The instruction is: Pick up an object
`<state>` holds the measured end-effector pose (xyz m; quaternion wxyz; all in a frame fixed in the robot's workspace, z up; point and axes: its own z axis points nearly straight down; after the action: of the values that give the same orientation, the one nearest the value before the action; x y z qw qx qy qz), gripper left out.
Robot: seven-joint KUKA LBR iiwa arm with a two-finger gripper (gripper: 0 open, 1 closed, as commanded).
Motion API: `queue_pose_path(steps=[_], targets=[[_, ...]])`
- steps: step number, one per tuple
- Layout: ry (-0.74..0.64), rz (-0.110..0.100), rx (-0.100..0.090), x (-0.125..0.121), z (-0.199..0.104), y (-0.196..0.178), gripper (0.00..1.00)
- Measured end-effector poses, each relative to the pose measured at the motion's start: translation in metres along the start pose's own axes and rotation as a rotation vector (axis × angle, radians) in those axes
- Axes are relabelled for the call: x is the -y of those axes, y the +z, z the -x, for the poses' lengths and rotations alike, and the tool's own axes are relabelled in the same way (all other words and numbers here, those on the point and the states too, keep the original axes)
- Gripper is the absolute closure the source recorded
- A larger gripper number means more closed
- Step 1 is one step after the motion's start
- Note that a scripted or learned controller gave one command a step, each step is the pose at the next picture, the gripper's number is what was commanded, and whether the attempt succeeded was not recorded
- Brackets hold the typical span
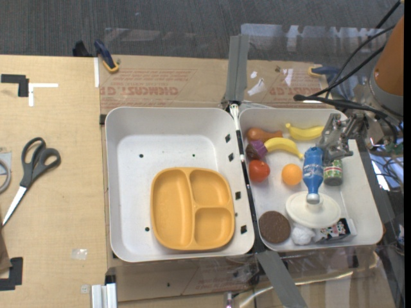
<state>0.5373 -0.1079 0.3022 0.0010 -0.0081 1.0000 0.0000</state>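
Hand (336,141) above can (332,172) | grip state unclear | blue bottle (312,172), bananas (294,140) crowd alongside

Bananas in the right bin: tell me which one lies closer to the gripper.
The upper banana, along the bin's far wall, is closer to the gripper. The lower banana lies further left, beside the purple piece.

Light wooden bench (58,236), partly covered by brown printed cardboard sheet (160,85). Two shallow white plastic bins side by side on top: left bin (122,172), right bin (359,191), edges touching. Black-handled scissors (29,169) lying flat on bare wood, well left of bins. Blue-and-yellow clamp (106,56) at cardboard's back-left corner. Black corner marks (16,82) near left edge.
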Motion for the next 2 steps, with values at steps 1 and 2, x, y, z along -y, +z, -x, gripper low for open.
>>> queue_pose_path(steps=[1,2], targets=[[0.000,0.000,0.000,0.000,0.000,0.000,0.00],[-0.040,0.001,-0.002,0.003,0.074,0.144,0.00]])
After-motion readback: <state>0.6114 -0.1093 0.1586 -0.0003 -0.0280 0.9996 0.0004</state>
